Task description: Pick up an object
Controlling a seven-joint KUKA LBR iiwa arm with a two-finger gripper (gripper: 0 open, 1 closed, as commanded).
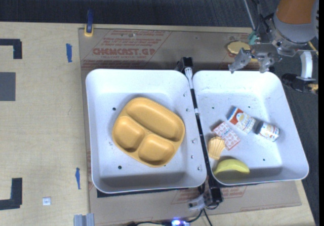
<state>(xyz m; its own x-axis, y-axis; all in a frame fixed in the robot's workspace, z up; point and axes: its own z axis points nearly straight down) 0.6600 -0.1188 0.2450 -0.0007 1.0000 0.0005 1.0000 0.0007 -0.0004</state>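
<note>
My gripper (251, 63) hangs above the far rim of the right bin (268, 85), fingers spread apart with nothing between them. Lower in that bin lie a small bottle with an orange and white label (251, 124), a red-patterned packet (227, 135), a yellow shell-shaped piece (216, 147) and a yellow banana-like object (232, 166). All of them sit well below and nearer the camera than the gripper.
The left bin (101, 93) holds an overturned yellow divided plate (147, 131). A black divider clip (187, 64) sits between the bins at the far side. A round tan disc (236, 46) lies on the cardboard behind the right bin.
</note>
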